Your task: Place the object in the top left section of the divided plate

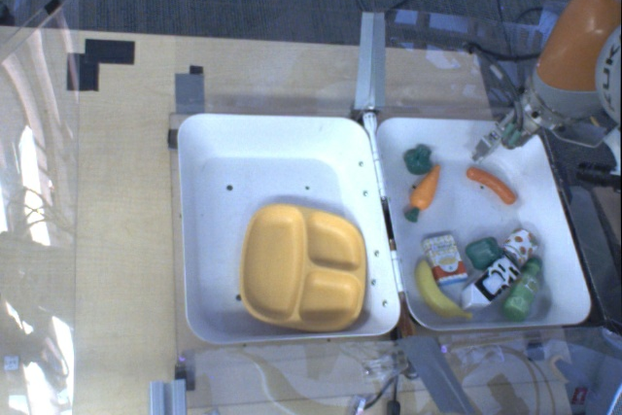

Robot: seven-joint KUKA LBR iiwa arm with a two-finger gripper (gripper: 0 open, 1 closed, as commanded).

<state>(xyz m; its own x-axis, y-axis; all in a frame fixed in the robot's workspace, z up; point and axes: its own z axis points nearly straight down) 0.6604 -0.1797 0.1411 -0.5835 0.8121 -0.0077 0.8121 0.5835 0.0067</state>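
The gripper [491, 143], holding nothing with fingers a little apart, hangs above the sausage [491, 185], likely to grab it for the yellow plate [303, 265].

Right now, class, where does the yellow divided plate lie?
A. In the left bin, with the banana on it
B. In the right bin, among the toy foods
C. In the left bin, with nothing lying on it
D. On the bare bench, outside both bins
C: the yellow divided plate sits in the left bin with its sections bare, while the banana lies in the right bin.
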